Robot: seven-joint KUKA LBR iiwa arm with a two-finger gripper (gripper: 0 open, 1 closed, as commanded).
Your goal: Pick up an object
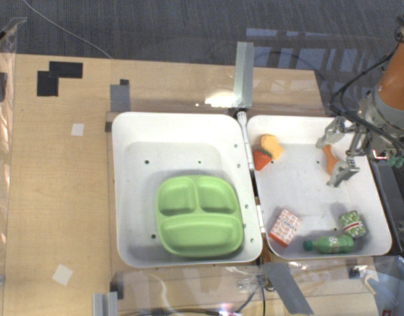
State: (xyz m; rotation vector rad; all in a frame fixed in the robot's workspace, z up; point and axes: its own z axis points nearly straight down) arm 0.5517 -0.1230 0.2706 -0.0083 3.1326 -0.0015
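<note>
The gripper (338,153) hangs over the right bin (379,206) near its far right side, fingers spread apart, with an orange carrot (329,158) lying between them on the bin floor; whether they touch it I cannot tell. Further left lie a yellow and red toy (266,151); near the front a box (285,227), a green bottle (329,244) and a can (352,223). A green tray (199,215) sits in the left bin (133,150)

We see a wooden table (64,196) carrying two white bins side by side: the left bin (133,137) near its middle, the right bin (301,127) toward its right edge.
</note>
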